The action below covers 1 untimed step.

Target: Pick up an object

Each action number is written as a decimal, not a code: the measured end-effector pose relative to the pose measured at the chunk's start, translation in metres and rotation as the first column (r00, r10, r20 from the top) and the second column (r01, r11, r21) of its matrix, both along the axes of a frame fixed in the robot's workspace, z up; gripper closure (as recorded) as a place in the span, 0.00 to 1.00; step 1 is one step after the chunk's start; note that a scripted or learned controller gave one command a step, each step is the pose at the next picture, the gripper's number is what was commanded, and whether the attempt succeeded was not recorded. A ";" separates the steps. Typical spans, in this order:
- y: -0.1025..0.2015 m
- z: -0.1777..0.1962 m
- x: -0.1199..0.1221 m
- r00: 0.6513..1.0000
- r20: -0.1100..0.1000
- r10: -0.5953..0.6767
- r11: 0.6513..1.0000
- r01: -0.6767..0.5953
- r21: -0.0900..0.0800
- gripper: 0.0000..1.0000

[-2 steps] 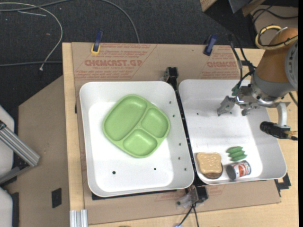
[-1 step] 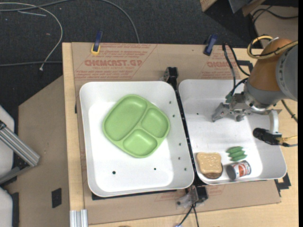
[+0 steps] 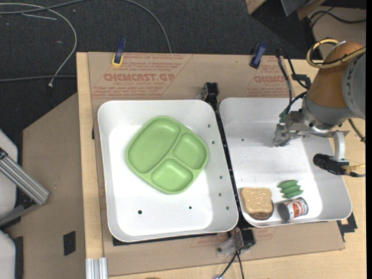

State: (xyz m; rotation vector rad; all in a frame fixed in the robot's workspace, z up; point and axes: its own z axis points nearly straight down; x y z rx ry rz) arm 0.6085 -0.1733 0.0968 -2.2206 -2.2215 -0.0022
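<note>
Board [image 3: 145, 74] reads "CHEMCAST GP"

The gripper [image 3: 283, 133] hangs over the bare upper floor of the right bin [image 3: 256, 156]. A bread slice [image 3: 257, 203], green pea pod [image 3: 290, 186] and small can [image 3: 294, 208] lie along its near edge. A green divided plate [image 3: 167, 154] occupies the left bin [image 3: 116, 173].

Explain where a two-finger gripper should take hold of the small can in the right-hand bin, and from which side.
Probably from above, closing across the round body of the can. It lies on its side near the bin's front wall, beside the slice of bread, so a sideways approach looks cramped.
</note>
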 end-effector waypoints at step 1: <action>0.003 0.044 -0.001 1.000 0.004 0.000 1.000 0.000 -0.002 1.00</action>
